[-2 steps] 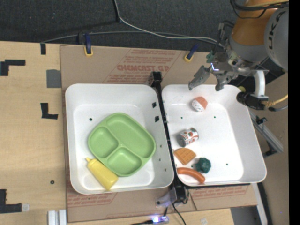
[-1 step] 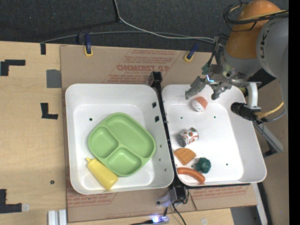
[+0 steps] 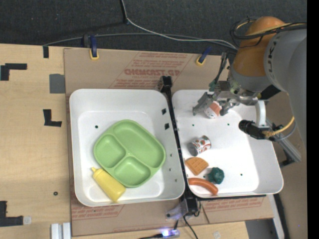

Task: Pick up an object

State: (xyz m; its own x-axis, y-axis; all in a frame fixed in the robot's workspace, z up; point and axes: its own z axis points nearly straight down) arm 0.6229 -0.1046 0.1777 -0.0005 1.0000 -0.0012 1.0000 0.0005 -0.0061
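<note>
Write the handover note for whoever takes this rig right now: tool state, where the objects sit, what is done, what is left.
Tool: low over the far part of the right white bin, fingers around a small white and red object; not lifted.
Right bin also holds a small red-patterned can, an orange waffle-shaped piece, a dark green lump and a red-orange sausage.
Left white bin: green divided plastic plate, yellow squeeze bottle.
Done: approach. Left: confirm grip, lift.
</note>
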